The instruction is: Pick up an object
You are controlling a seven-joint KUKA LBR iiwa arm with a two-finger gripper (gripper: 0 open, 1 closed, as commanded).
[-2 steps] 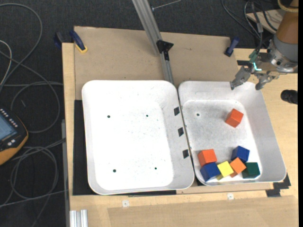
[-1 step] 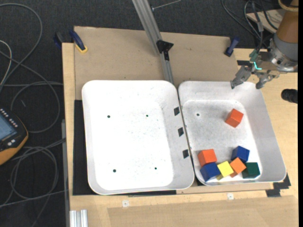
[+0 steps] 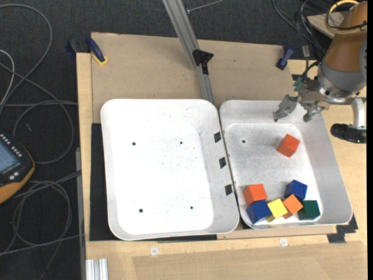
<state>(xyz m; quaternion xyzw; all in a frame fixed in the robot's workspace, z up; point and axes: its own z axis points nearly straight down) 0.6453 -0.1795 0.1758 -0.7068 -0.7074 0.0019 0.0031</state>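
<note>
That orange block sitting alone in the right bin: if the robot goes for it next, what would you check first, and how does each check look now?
1. Gripper open: ok, fingers spread.
2. Gripper holds nothing: ok.
3. Lone orange block free of neighbours: ok, bare floor around it.
4. Block lying flat: cannot tell, it looks tilted.
5. Gripper above the block: not ok, it hangs nearer the right bin's far rim.
6. Block cluster out of the way: ok, at the near edge.

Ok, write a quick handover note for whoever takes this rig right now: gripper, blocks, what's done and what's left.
Two-finger gripper: open, holding nothing, above the far edge of the right white bin.
Lone orange cube: apart from the rest, just below the gripper.
Near end of that bin: a cluster of another orange cube, two blue cubes, a yellow cube, a small orange cube and a green cube.
Done: nothing picked.
Left: grasp and lift one.
</note>
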